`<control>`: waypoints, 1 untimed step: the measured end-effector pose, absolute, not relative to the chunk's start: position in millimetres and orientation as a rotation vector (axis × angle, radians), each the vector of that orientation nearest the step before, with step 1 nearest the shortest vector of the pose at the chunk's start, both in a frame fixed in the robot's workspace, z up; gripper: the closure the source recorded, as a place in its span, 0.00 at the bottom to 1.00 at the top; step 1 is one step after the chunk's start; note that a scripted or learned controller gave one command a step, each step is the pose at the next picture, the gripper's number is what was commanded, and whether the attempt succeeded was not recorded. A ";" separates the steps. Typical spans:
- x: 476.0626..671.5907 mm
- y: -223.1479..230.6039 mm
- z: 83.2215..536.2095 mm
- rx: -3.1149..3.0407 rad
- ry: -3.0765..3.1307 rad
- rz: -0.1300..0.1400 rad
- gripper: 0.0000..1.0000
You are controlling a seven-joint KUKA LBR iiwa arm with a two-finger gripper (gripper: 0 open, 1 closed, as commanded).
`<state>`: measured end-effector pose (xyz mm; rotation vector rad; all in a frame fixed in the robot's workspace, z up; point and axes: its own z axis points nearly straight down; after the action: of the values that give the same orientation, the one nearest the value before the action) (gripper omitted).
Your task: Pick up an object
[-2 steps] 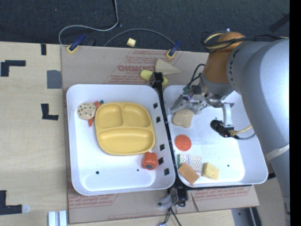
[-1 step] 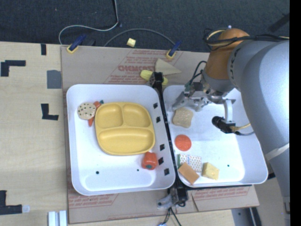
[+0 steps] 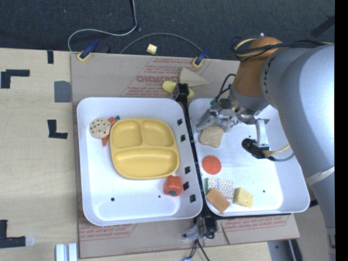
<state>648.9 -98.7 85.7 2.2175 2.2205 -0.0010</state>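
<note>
my claw (image 3: 217, 119) hangs over the far left corner of the right bin (image 3: 283, 200), just above a tan lump of bread (image 3: 211, 137). i cannot tell how my claw stands, and nothing shows caught in it. near the left wall of this bin lies a flat orange disc (image 3: 211, 165). by the near edge sit an orange block (image 3: 218, 200), a small patterned square (image 3: 221, 186) and a yellow cheese wedge (image 3: 243, 197), all close together. the left bin (image 3: 92, 205) holds a yellow tray (image 3: 144, 148) in its middle. a cookie (image 3: 99, 127) lies at its far left corner, and a red pepper (image 3: 173, 185) sits by the tray's near right corner.
</note>
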 end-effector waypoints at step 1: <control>660.4 -102.4 85.3 2.219 2.224 0.001 0.00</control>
<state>660.4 -102.4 85.3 2.2192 2.2237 0.0008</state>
